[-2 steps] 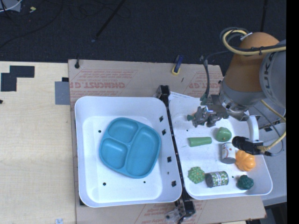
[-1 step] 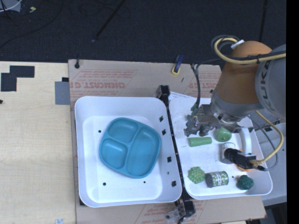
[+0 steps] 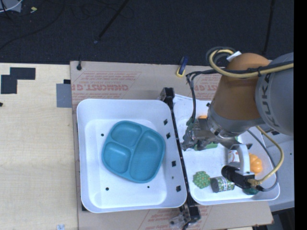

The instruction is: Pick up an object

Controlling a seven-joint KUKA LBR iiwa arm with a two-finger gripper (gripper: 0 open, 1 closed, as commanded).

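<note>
In the camera view, the grey and orange arm [image 3: 240, 95] covers most of the right bin [image 3: 205, 163], so the far half of that bin's floor is hidden. The gripper [image 3: 197, 139] shows as a dark tangle of metal and cable up and slightly left of the green knobbly ball [image 3: 202, 179]. Whether it is released, clenched or grasping anything cannot be told.

The ball lies on the bin floor near the front rim, apart from the gripper. It is round, bright green and bumpy all over. Just to its right, nearly touching it, lies a small dark can [image 3: 222, 184] on its side with a pale label too small to read. Farther right and higher than the ball, an orange piece [image 3: 256, 165] is partly covered by a white part [image 3: 241, 153] and a yellow cable [image 3: 276, 169], so its shape is unclear.

Bare white floor opens above and to the left of the ball, up to the black divider [image 3: 176, 147] between the bins. Below the ball, the front rim is near.

Left of the ball, past the divider, the left bin [image 3: 91, 128] holds a blue divided plate [image 3: 133, 151] with open floor around it.
</note>
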